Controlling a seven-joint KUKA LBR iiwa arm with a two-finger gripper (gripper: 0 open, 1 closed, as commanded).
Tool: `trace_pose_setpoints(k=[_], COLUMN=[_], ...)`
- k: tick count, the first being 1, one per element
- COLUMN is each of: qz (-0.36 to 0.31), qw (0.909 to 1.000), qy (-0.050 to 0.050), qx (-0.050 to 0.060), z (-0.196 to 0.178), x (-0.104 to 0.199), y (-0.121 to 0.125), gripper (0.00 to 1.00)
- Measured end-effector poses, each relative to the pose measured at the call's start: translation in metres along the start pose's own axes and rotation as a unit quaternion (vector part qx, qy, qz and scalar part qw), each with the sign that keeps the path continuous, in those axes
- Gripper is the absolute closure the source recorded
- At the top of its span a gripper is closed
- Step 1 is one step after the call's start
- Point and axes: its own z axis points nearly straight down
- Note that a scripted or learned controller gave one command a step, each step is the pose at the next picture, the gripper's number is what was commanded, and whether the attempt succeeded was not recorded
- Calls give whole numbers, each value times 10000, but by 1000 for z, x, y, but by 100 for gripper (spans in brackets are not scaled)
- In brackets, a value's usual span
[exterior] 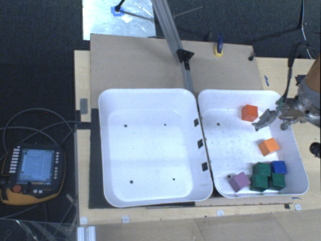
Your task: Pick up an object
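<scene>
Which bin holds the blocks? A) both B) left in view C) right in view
C: the orange blocks, green blocks, blue block and purple block all lie in the right bin.

Orange (249, 112), purple (239, 181), green (261, 176) and blue (279, 167) blocks lie in the right bin (220, 104).

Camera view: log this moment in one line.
gripper: over right bin, holding nothing | nearest: orange cubes | pick: not done
</scene>
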Motion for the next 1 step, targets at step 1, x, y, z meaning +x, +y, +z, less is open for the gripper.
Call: trace_pose_setpoints(k=[1], qz=[5], qw=[10000], qy=[0], qx=[-3], z=[0], x=[0], y=[0], gripper=[0])
